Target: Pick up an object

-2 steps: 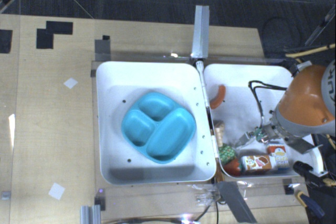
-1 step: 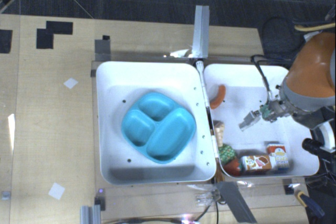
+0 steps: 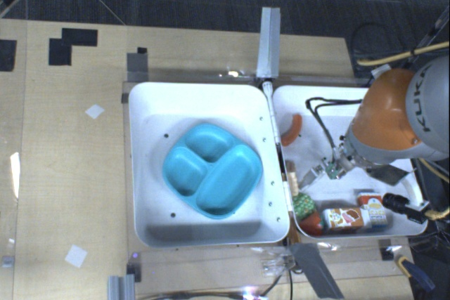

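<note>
Right bin (image 3: 394, 91) carries the loose pickings: a sausage (image 3: 291, 128) near its upper left wall, a bottle (image 3: 354, 218) lying flat along the lower edge beside a green piece (image 3: 304, 205), all within easy reach of the arm. Left bin (image 3: 144, 172) keeps the blue divided tray (image 3: 212, 169). The arm bends down from the frame's right, jaws (image 3: 330, 168) low over mid-bin; whether they're parted or gripping, I cannot tell

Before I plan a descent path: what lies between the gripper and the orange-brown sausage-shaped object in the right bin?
In the camera view, bare white bin floor separates the gripper from the orange-brown sausage-shaped object; a thin black cable arcs over that stretch.
</note>
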